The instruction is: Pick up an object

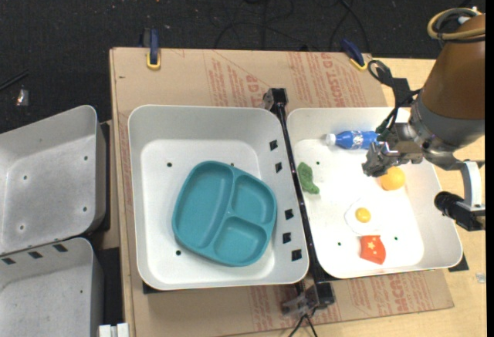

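Seen from above at a slant: two shallow white bins side by side on a brown board. In the left bin (147, 135), a teal divided plate (225, 212) with three compartments, lying flat near the middle.

In the right bin (440, 247), five small things, spread out. At the far side, a blue and white bottle (351, 139) lying on its side. Near the left wall, a small green piece (309, 178). Toward the middle, a round orange fruit (392, 180). Nearer the camera, a white fried-egg toy with a yellow centre (361, 215), and nearer still a red piece (373, 248), close to the near wall.

Reaching in from the right, a grey arm with an orange band (461, 65), low over the right bin. At its tip, the dark gripper (380, 160) — set between the bottle's right end and the orange fruit, just beside both. Jaws too dark and bunched to read: cannot tell whether apart or together. Nothing visibly held between them — each of the five things lying on the bin floor.

To the far left, parts of two more white trays (46, 166) off the board, on a dark floor.
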`<state>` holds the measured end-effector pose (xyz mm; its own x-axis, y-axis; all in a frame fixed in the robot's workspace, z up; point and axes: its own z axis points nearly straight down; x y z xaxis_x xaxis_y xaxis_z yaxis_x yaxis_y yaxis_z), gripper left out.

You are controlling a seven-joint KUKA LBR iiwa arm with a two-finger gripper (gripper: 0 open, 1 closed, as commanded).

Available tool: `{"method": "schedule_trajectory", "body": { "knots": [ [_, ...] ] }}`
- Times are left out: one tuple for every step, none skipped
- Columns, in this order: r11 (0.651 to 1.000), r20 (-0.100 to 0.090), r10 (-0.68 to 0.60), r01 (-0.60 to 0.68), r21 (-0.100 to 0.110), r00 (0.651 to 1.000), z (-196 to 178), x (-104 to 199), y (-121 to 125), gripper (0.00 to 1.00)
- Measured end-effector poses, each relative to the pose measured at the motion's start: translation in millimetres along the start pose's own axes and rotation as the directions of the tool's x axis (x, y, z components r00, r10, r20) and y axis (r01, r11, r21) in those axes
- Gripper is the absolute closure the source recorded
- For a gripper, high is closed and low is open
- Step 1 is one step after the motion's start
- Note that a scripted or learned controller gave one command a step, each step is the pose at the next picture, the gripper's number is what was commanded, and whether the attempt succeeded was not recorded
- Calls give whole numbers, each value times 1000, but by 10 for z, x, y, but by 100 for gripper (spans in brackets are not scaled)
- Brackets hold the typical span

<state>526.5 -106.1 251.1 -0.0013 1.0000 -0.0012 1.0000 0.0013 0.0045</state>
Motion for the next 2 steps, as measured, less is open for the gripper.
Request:
{"method": "schedule_trajectory", "body": {
  "knots": [
    [1000,-2,-6,6,3,1000,130,494,230,100],
    [1000,-2,-7,7,2,1000,73,1076,440,100]
  ]
}}
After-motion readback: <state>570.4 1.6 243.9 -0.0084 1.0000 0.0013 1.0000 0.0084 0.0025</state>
